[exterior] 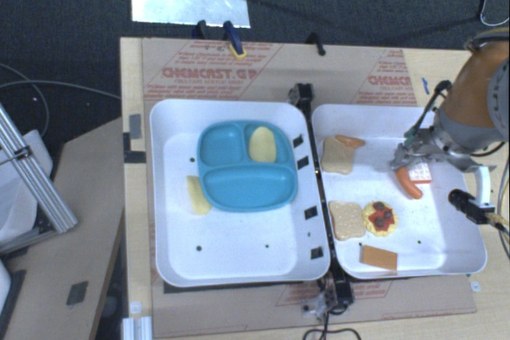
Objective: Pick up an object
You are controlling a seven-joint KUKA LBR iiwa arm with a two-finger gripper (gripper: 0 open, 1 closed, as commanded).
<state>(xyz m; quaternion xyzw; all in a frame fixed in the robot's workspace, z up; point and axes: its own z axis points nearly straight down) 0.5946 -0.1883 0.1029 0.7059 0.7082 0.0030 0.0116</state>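
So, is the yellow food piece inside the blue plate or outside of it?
Inside. The oval yellow piece lies in the upper right compartment of the blue plate, within its rim. Another yellow piece lies outside, on the bin floor at the plate's left edge.

A single fixed camera looked down at a slant on the table (263, 64) from above, framing both white bins (171, 203) fully, with the arm (478, 103) entering at right.

Grey arm with an orange band

The arm (478, 103) has a rounded orange band over a smooth grey wrist, which narrows at 9 o'clock into a small dark gripper (408, 154); a thin black cable curves along the band's left edge.
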